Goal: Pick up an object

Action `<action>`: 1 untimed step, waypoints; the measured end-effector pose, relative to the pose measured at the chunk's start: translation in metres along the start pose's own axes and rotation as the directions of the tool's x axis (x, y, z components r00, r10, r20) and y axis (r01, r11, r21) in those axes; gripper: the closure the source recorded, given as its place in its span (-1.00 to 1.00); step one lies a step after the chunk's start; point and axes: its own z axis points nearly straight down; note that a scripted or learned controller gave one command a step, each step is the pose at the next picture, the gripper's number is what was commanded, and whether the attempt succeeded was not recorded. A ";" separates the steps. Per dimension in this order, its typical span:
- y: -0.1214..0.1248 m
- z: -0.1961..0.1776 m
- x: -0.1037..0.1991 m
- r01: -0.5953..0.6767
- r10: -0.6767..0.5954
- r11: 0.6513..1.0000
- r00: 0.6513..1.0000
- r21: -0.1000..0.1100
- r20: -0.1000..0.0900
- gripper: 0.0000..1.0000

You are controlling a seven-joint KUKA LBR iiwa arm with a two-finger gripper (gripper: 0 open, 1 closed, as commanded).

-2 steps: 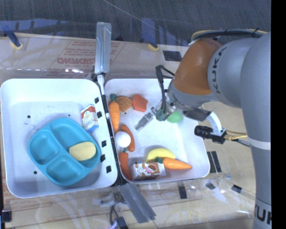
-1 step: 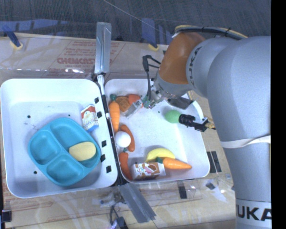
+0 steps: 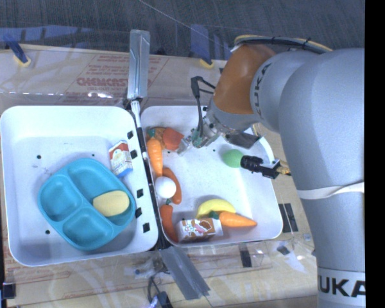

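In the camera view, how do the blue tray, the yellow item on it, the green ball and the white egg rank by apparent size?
Largest to smallest:
1. blue tray
2. yellow item
3. green ball and white egg: these look about alike, so I leave them unranked.

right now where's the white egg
The white egg lies in the right bin, against its left wall, between the upright carrot above it and a red-orange piece below.

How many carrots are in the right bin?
2: one carrot along the left wall, another carrot near the front beside the banana. The arm may hide more.
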 end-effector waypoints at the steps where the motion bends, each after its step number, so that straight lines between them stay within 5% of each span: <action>1: 0.000 0.000 0.000 0.000 0.000 1.000 1.000 0.001 -0.001 -1.00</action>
